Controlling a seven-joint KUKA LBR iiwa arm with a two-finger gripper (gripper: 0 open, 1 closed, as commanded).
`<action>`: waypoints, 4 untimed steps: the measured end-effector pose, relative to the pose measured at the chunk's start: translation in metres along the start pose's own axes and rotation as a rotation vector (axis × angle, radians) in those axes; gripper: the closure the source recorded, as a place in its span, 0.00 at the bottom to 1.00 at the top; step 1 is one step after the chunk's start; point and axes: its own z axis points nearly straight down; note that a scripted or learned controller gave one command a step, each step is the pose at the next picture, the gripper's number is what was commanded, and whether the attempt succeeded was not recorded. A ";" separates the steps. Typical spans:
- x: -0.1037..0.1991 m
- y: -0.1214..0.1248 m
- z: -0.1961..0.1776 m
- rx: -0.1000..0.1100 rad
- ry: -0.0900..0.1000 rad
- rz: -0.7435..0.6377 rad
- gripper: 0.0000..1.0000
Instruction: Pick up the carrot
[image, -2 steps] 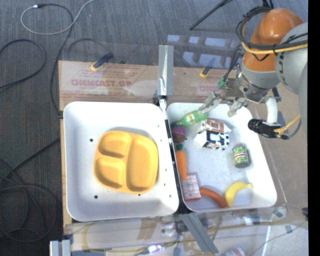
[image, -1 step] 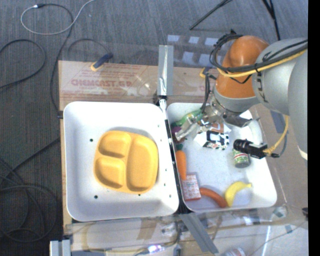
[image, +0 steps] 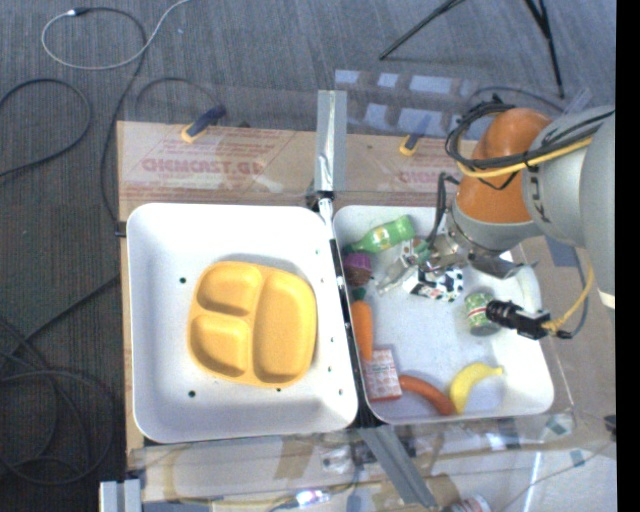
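We see the gripper (image: 428, 262) low over the right bin (image: 520, 400), near its far wall, under the grey wrist with the orange band. The tool end is a dark and light clutter there and the view is too coarse, so we cannot tell how it is set or whether it has anything in it; nothing reads as lifted.

The carrot (image: 362, 330) lies in the same bin, to the camera's left of the tool and nearer the camera, tight along the bin's wall on the side next to the left bin (image: 160, 400). Its long axis runs near to far in the view, roughly parallel to that wall, probably with the thick end toward the far side. It is apart from the tool.

The purple item (image: 357, 267) sits just beyond the carrot's far end, between carrot and tool. The green bottle (image: 384, 236) is just left of the tool. The small packet (image: 381, 374) touches or nearly touches the carrot's near end. The orange sausage-shaped item (image: 427, 393) and banana (image: 472, 382) lie further toward the camera, and the green can (image: 480, 311) is on the tool's right.

We judge the reach has not begun. The move needs travel left and toward the camera, closing across the carrot's width; the wall leaves little room.

The yellow tray (image: 255, 322) in the left bin plays no part.
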 end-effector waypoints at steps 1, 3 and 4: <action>-0.048 -0.036 0.018 -0.050 -0.022 -0.038 0.00; -0.006 -0.056 0.038 -0.011 -0.004 0.011 0.00; 0.014 -0.041 0.037 -0.005 -0.011 0.077 0.00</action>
